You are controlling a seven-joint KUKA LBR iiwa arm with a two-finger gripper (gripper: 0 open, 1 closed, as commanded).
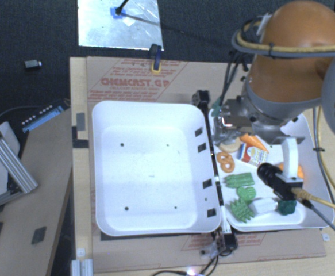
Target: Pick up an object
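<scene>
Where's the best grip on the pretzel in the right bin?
Take the pretzel from straight above, fingers closing across its narrow width. It lies flat on the floor of the right bin near the divider, so no side is raised to hook. The green cucumber-like piece sits just below it, so I'd approach from the divider side rather than from there.

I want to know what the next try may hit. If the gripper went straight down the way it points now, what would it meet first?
Most likely the orange carrot-like piece or the small carton beside it in the right bin, just below the gripper. Depth is unclear from this slanted view, and the arm hides part of the bin.
</scene>
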